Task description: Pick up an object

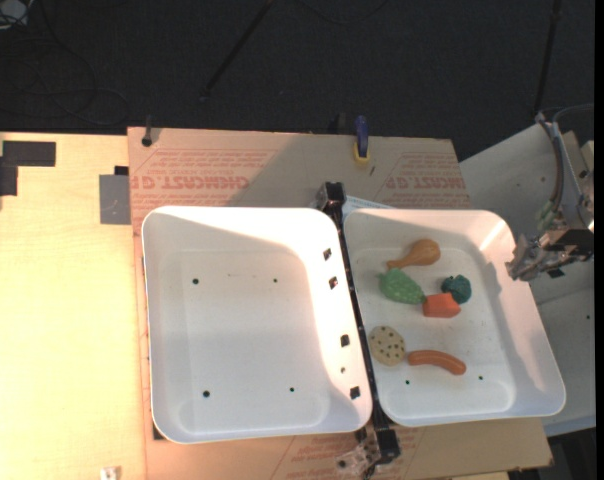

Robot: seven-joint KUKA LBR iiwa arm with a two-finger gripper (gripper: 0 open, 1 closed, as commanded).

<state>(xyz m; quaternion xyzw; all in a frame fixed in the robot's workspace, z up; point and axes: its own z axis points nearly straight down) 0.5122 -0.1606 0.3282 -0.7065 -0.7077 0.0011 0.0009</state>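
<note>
The right white bin (522, 368) holds several toy foods. A tan chicken drumstick (416, 256) lies toward the back, and a green leafy piece (401, 287) sits just in front of it. A small teal piece (457, 287) rests against a red-orange block (441, 306). Nearer the front lie a round speckled cookie (387, 344) and an orange sausage (437, 361). My gripper (530, 261) hovers at the bin's right rim, to the right of the teal piece and apart from all the objects. Nothing is visibly held.
The left white bin (242, 318) adjoins the right one along a black clipped seam (344, 298). Both stand on a cardboard sheet (232, 173) over a pale wooden bench (52, 318). A blue clamp (361, 136) stands at the cardboard's back edge.
</note>
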